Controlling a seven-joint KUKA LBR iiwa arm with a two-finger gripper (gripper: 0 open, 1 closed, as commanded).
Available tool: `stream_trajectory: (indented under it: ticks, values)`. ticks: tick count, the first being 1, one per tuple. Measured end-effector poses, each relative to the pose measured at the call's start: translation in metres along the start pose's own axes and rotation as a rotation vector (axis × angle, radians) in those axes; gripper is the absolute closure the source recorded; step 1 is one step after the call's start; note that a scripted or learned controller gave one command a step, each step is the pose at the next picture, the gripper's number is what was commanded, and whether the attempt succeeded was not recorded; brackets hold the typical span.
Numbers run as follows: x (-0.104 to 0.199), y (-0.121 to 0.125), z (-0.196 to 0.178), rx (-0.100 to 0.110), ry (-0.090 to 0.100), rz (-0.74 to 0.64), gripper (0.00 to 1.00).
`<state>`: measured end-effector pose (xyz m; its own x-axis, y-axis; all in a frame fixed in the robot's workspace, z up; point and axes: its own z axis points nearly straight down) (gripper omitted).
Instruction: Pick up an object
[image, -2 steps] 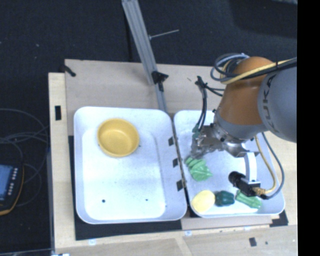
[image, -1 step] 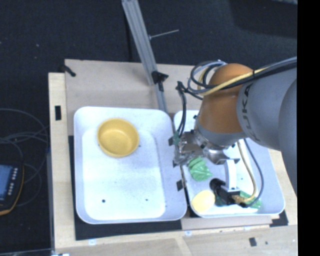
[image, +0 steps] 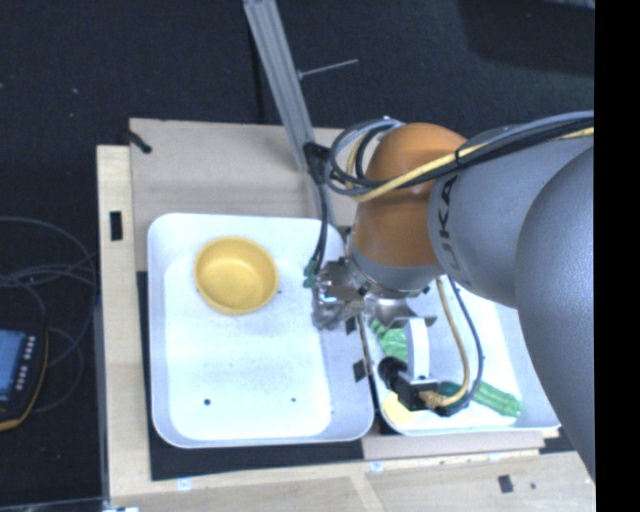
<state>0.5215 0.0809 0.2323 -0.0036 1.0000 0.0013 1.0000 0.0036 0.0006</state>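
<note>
Gripper (image: 330, 300) at the bins' shared rim, finger state impossible to tell; yellow bowl (image: 236, 275) at 9 o'clock in left bin (image: 180, 400); green object (image: 495, 400) in right bin (image: 535, 420).

Partial "UKA" lettering on the arm (image: 447, 232)

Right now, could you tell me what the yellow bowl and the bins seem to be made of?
The yellow bowl looks like moulded plastic: uniform colour, soft matte sheen. The left bin and right bin look like smooth white plastic with rounded corners, though coated metal is possible.
</note>
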Motion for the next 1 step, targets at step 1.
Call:
stream_trajectory:
  ticks: [1]
  values:
    - [-0.0020,0.0001,0.0002,0.000,-0.001,0.003,0.00]
